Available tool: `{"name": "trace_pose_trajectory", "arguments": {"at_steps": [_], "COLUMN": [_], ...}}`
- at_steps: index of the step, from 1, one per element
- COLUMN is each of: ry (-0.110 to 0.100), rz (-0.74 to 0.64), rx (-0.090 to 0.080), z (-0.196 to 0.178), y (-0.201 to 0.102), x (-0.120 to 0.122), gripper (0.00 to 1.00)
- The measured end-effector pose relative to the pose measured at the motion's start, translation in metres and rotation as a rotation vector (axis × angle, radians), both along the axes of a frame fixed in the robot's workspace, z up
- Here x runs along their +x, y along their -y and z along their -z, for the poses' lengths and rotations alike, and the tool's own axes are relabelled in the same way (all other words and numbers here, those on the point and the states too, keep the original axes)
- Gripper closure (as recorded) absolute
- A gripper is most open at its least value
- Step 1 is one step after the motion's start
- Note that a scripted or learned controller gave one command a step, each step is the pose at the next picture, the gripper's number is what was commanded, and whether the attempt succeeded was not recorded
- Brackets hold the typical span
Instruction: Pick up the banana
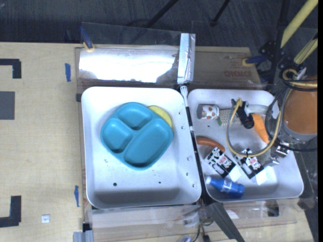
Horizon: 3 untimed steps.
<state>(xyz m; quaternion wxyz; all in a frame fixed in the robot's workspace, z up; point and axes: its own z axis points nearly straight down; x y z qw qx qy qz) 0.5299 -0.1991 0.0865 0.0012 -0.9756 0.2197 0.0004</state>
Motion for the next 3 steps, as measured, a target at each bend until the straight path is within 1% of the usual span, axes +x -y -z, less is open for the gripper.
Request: {"name": "trace_pose_trajectory", "arguments": {"at_steps": [1,2,3], "ry": [0.003,0.004,0.004], "rz": [-0.176,-0.247,-0.248], "rx": [0.001,0.001,0.002], "z": [-0.059,-0.107,-0.152], "y": [-0.006,0.021,0.005], "x": [0.013,0.043,0.042], "gripper": [1.0,1.0,1.0]}}
